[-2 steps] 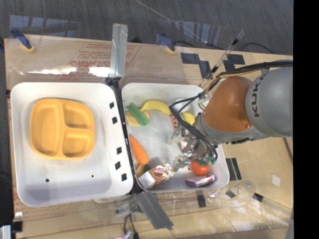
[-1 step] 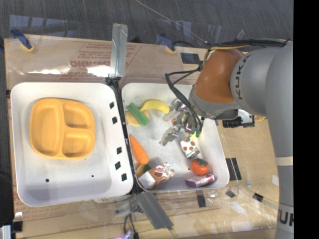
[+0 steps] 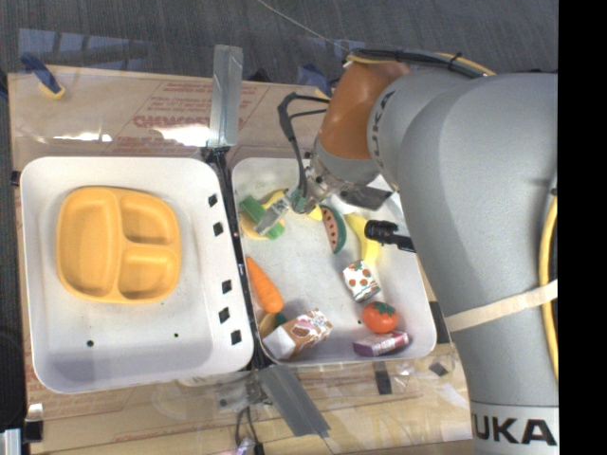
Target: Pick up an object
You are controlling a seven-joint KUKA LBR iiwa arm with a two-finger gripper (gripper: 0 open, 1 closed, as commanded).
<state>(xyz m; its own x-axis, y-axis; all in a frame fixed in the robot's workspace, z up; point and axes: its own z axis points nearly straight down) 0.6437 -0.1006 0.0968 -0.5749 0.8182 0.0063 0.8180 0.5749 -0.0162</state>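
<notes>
The arm's bulk (image 3: 455,188) is hiding the right bin's (image 3: 313,344) three o'clock side; the end effector (image 3: 302,200) is hovering beside a watermelon slice (image 3: 331,227), its grip state impossible to tell.

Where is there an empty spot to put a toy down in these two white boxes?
Left bin: bare floor below the yellow tray. Right bin: small bare patch between carrot, watermelon slice and dice-like block. Its far end, under the gripper, and near end are crowded.
</notes>
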